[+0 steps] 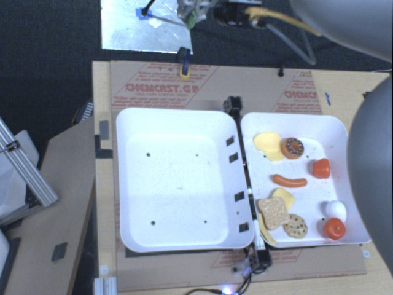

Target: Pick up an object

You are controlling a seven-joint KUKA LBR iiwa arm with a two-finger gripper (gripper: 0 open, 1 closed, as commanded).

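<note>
The toy foods all lie loose in the right bin (334,128): a doughnut (292,147), a sausage (289,180), a slice of toast (274,212), a cookie (295,227) and a tomato (334,228), spread apart, likely so each can be grasped singly; the left bin (126,165) adjoins it on the table (156,82); the claw (195,8) hangs well apart from them, beyond the table's far edge; whether it is wide or narrow cannot be told.

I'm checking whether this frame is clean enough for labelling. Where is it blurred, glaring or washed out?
In the camera view, the arm along the right side is a soft, out-of-focus grey mass; the silvery sheet at top left shows patchy glare; the left bin looks bright but keeps its edges; the toy foods, such as the donut and sausage, are only mildly soft.
</note>
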